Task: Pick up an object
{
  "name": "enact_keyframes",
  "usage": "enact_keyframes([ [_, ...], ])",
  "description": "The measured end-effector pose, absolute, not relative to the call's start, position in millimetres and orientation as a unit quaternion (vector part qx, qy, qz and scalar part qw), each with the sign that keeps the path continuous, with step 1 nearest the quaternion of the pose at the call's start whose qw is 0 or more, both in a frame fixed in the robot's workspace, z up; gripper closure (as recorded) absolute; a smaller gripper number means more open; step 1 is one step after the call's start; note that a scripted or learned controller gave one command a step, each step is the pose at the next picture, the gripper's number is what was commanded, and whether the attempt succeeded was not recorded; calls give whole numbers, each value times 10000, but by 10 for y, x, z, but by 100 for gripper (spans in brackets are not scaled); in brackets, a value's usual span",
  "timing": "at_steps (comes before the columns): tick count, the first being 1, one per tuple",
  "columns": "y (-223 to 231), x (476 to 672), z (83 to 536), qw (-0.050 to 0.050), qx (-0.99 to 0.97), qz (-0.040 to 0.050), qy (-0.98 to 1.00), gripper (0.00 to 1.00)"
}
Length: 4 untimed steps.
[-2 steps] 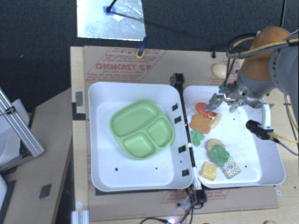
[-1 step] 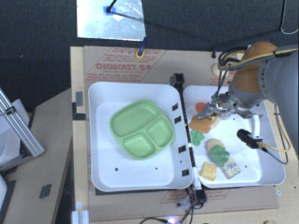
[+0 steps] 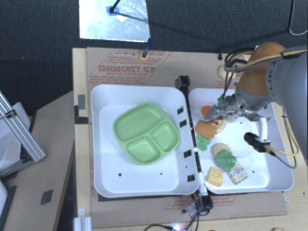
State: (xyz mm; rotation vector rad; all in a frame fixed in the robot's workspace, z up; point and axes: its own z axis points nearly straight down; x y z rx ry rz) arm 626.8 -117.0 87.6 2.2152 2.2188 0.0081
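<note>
Approach step — gripper [image 3: 217,110] low over the orange-brown toy [image 3: 206,128] at the upper left of the right bin [image 3: 276,174], grip state I cannot tell — next move, by my read, needs a clean descent and close.

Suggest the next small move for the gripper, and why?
Probably a short straight descent: the gripper sits low in the right bin, just above the orange piece by the divider. Nothing shows between its fingers, so no lift yet.
</note>
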Motion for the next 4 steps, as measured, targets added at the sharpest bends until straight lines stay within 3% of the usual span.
enact_keyframes([
  [1,-1174,6268,976,35,7070,26,7072,100],
  [4,-1222,6355,2262,15,7052,13,7090,100],
])
